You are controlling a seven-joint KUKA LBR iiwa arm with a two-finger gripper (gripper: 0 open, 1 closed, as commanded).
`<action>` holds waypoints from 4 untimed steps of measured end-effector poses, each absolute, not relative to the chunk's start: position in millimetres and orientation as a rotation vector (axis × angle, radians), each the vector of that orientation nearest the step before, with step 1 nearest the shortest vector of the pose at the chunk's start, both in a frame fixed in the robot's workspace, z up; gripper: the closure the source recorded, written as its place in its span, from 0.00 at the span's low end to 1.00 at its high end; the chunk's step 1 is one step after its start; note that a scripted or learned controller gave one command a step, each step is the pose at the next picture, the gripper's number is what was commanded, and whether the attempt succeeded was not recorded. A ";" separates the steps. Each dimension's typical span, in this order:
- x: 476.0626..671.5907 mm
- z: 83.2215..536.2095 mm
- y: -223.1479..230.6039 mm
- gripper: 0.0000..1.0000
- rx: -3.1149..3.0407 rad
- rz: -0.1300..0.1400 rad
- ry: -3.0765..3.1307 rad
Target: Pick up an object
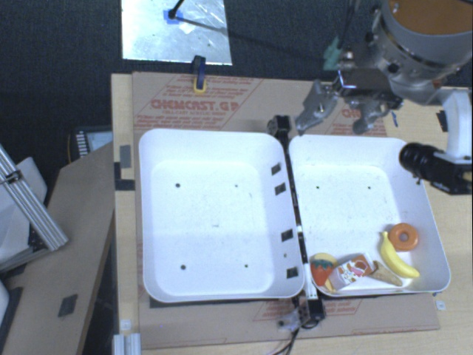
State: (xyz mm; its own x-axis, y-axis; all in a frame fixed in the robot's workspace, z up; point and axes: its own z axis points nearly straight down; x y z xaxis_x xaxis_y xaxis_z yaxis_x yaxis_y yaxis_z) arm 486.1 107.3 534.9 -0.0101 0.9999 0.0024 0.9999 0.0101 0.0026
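Note:
Several small items lie in the front right corner of the right bin [347, 191]: a yellow banana [395, 257], an orange ring-shaped piece [403, 235], a red-and-white packet [351, 271], a red-orange rounded piece [323, 266] and a tan wedge [386, 276]. My gripper [338, 117] hangs above the right bin's back edge, far from these items. Its two fingers [314, 113] stand apart, open, with nothing between them.
The left bin [214, 213] sits beside the right one, joined by a black divider strip [290, 198]. Both rest on a cardboard sheet [199, 102]. A black fixture [432, 165] juts in at the right edge. A shiny metal plate [177, 21] lies behind the bench.

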 end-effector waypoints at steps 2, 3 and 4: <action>485.8 534.8 194.3 0.00 2.212 0.005 2.232; 486.1 447.0 186.1 0.00 2.224 -0.011 2.223; 486.1 534.5 237.0 0.00 2.209 0.019 2.230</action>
